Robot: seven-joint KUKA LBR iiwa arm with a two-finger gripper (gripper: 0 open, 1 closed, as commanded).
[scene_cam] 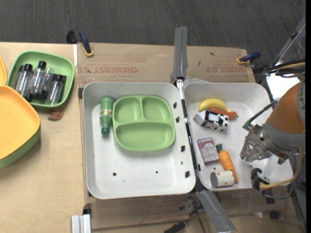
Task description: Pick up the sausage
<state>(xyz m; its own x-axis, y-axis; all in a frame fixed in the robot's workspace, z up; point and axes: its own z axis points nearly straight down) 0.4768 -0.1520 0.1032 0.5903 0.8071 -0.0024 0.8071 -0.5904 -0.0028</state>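
Observation:
The sausage (227, 113) is a short reddish-brown piece in the right bin (252, 92). It lies just below the banana (214, 104), and its left part is tucked behind a black-and-white cow-pattern box (213, 120). My gripper (251, 150) hangs low over the right side of the same bin, roughly a hand's width below and to the right of the sausage. It touches none of the objects, and nothing shows in it.
Lower in the right bin lie a pink packet (208, 150), a carrot (226, 161) and a white cup (221, 178). In the left bin (92, 130) are a green divided plate (144, 122) and a green bottle (106, 114). Off to the left sit a tray of bottles (41, 79) and orange plates (17, 125).

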